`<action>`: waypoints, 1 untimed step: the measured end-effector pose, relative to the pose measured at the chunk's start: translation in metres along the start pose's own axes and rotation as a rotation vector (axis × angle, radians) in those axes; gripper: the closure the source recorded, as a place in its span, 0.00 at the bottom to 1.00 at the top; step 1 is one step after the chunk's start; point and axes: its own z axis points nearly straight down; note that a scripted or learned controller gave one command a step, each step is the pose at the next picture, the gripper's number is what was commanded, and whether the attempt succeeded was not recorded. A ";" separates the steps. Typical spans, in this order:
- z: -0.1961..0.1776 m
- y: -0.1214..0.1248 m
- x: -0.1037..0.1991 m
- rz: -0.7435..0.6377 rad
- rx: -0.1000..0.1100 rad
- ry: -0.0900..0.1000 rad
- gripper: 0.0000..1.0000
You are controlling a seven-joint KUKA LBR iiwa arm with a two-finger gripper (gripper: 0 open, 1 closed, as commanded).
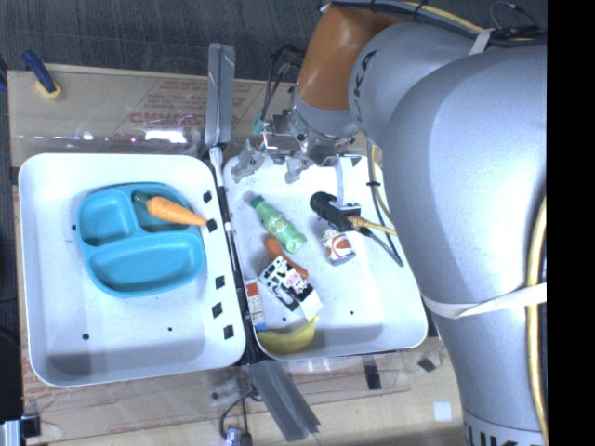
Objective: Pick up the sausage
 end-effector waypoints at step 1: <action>0.101 -0.130 -0.072 -0.177 0.002 0.003 0.00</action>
